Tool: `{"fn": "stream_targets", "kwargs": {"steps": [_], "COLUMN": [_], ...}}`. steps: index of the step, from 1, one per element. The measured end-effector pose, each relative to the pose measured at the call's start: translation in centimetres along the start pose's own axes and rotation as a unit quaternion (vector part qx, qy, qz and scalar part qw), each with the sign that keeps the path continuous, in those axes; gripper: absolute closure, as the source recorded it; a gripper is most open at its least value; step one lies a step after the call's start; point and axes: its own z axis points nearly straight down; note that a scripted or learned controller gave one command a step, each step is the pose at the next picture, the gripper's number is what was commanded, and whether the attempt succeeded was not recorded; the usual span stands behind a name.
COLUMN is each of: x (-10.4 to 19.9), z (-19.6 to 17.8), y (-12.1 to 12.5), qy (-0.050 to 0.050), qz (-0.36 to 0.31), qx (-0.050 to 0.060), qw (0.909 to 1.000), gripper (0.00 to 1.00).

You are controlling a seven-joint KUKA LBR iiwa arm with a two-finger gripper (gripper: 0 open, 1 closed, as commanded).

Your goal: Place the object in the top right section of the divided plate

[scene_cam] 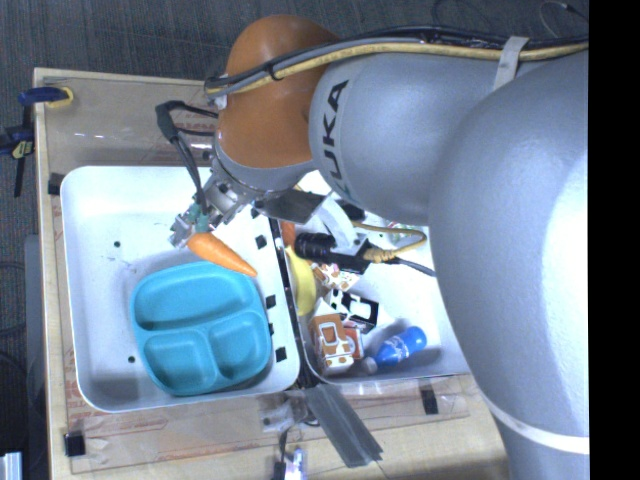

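The grey arm [450,168] reaches in from the right — orange band bent down, gripper [190,226] pointing lower-left.

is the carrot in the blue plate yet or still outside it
Outside. The carrot lies at the upper right rim of the divided plate, just below the gripper; the plate's sections look bare.

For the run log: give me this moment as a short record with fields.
plate: blue divided plastic plate, in left white bin
carrot: orange carrot, lying just above the plate's top right edge
gripper: at the carrot's upper-left end; grasp unclear
right bin: blue bottle, small orange-and-white box, yellow item
task status: carrot not yet in plate section
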Motion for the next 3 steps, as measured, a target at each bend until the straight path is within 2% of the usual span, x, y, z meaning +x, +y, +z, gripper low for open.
{"fn": "stream_targets", "kwargs": {"steps": [1, 2, 3], "x": [5.6, -0.3, 2.0], "z": [2.6, 1.9, 3.0], "y": [-0.1, -8.7, -1.9], "qy": [0.0, 0.0, 0.0], "qz": [-0.049, -0.007, -0.013], "qx": [0.001, 0.0, 0.001], "qw": [0.9988, 1.0, 0.9999], "gripper": [1.0, 1.0, 1.0]}}
